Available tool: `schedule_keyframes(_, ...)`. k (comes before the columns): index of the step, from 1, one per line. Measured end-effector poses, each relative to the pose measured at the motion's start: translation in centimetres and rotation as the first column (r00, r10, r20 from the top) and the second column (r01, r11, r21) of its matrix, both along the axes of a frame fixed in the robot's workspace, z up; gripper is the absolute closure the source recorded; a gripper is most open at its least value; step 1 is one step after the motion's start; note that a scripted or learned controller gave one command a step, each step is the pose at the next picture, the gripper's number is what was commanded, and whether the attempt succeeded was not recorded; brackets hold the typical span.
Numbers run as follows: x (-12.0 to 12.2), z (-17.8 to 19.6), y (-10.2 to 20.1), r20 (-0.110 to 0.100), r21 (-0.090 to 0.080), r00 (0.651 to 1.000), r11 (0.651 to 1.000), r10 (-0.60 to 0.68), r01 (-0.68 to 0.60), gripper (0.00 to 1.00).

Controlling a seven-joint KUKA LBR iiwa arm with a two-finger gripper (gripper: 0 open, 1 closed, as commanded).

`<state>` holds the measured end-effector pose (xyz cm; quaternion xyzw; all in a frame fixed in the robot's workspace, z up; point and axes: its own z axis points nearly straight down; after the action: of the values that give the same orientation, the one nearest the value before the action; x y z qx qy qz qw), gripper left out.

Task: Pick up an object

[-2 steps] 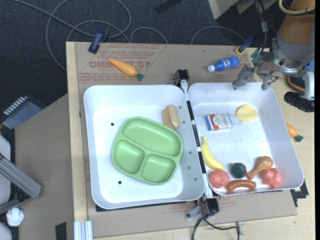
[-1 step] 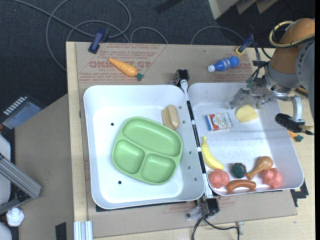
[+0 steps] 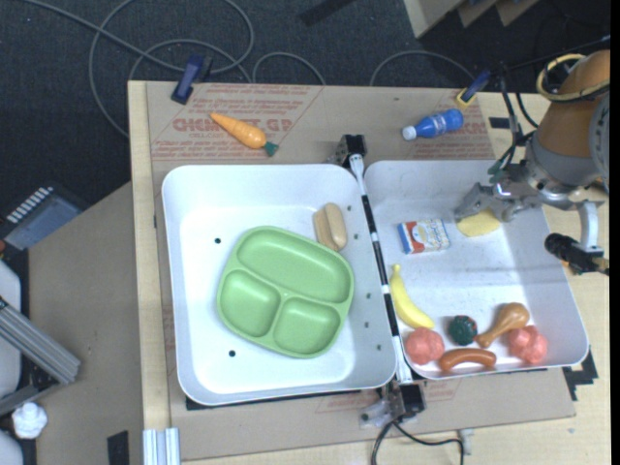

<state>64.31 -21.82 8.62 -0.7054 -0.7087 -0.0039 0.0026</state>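
Brown board [image 3: 291, 114] under white bins [image 3: 194, 260], dark carpet [image 3: 77, 85]

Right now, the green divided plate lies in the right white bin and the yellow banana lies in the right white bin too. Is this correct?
Not quite. The camera view shows the green divided plate in the left white bin, beside a small tan bread roll. The yellow banana does lie in the right white bin.

You find open floor in the right white bin [image 3: 542, 279] at its middle; plastic toy foods [image 3: 470, 342] crowd its near edge, a small carton [image 3: 423, 235] lies beside its left wall.
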Motion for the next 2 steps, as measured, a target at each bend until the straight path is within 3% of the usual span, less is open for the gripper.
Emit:
schedule_keyframes(1,-0.7,0.0,0.0,0.0,-0.001,1.0,1.0,0.0,0.0,0.0)
schedule_keyframes(2,-0.6,1.1,-0.3,0.003,-0.008,1.0,1.0,0.0,0.0,1.0)
